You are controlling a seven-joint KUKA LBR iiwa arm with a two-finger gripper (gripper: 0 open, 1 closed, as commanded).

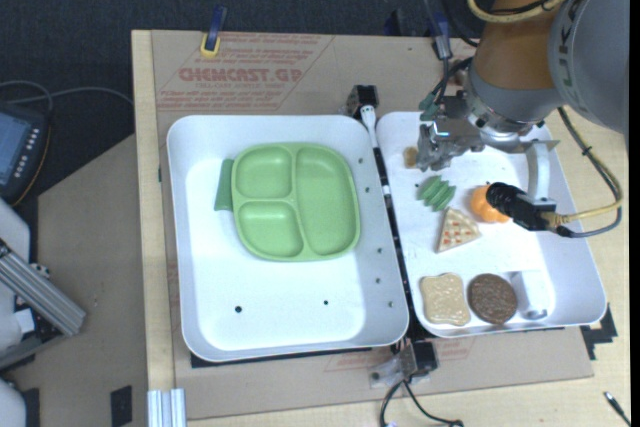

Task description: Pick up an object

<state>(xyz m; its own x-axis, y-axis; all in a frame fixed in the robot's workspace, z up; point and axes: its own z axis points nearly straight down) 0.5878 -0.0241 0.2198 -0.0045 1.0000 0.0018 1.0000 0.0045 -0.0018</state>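
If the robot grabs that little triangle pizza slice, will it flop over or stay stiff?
The pizza slice looks like a toy: flat, with crisp straight edges, so it would probably stay stiff. It seems thin and small, so likely light. Lying flat on the right bin floor, it may be hard to pinch and could slide when nudged.

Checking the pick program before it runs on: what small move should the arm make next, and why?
Probably a short drop straight down. The pincer hangs over the right bin just above the green piece, with nothing seen between its fingers. The pizza slice lies close by, so a straight descent seems safest.
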